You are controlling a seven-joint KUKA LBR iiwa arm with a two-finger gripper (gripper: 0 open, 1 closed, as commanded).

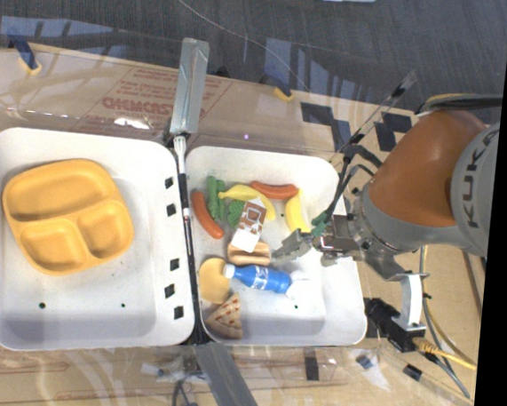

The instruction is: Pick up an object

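You have the arm (pixel 434 184) reaching in from the right over the right bin (pixel 341 313); its gripper (pixel 296 244) sits low above the middle of that bin, just right of the food pile; from this angle you cannot tell how it is set, and nothing is visibly held in it.

Right beside the gripper — just to its near-left — lies a blue-and-white bottle (pixel 259 279) on its side; a hot dog bun (pixel 248 256) touches the bottle on its far side; a yellow round piece (pixel 213 280) lies at the bottle's left end, and a pizza slice (pixel 226 316) sits nearer still.

Farther back you see a banana (pixel 296 212), two sausages (pixel 274 190) (pixel 206 214), and green pieces (pixel 225 206) clustered together.

In the left bin (pixel 11 308), well apart from the arm, rests an orange divided tray (pixel 67 215).
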